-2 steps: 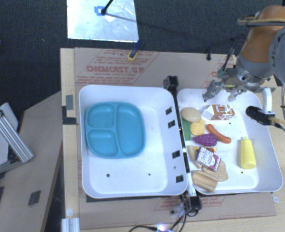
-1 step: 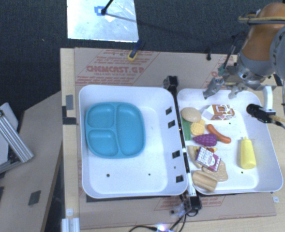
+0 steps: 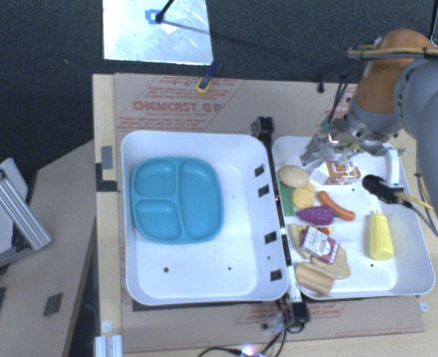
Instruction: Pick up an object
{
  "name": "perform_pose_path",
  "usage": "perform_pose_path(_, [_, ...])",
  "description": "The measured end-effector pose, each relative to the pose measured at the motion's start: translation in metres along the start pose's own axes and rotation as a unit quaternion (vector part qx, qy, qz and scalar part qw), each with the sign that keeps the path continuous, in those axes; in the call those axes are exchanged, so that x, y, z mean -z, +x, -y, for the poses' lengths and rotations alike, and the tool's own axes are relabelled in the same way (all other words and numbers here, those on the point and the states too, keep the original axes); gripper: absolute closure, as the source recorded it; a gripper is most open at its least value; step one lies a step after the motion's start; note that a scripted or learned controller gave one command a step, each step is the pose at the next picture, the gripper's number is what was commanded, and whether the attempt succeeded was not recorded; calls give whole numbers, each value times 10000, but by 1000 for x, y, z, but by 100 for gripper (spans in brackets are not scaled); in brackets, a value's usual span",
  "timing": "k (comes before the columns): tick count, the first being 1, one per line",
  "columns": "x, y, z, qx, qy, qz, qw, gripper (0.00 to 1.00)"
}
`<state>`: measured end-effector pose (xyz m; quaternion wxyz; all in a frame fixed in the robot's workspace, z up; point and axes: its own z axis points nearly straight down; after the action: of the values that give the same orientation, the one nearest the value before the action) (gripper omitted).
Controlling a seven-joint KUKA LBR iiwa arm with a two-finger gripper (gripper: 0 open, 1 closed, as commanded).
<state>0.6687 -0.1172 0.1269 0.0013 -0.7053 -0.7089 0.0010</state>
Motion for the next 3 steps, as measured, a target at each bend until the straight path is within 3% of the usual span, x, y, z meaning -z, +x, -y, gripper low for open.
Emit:
perform_pose_path(1, [-7,-1,-4,-1,-83,14,10000,0])
perform_pose_path(2, [3,-2,-5,13,-100,32,9999,100])
perform_pose_path(3, [50,-6,-11,0,-51,6,10000,100])
